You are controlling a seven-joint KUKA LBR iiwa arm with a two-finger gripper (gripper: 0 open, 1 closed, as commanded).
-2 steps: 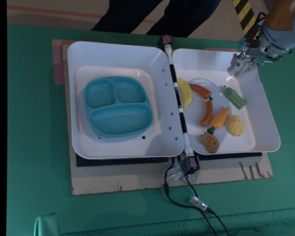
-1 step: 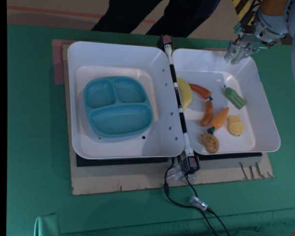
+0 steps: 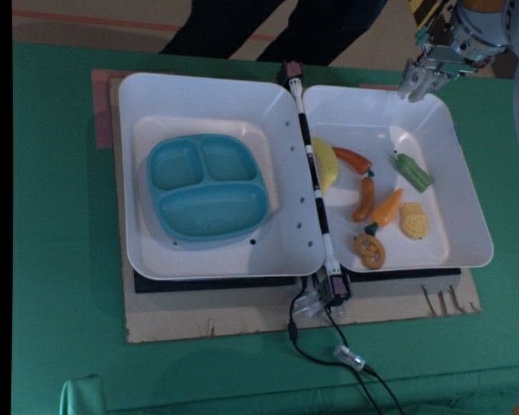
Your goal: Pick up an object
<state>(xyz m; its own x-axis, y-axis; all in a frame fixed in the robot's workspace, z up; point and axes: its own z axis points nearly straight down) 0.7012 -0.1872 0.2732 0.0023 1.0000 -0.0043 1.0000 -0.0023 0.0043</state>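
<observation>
Green plastic toy pickle [image 3: 413, 172], probably light and stiff, suits a mid-body pinch; above it the claw [image 3: 419, 82] hangs empty, slightly parted.

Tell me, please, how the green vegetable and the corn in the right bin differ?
The green vegetable is long, slim and dark green; the corn is short, stubby and yellow. The green vegetable lies higher in the view, nearer the gripper; the corn lies lower, beside the carrot. Both rest in the right bin.
</observation>
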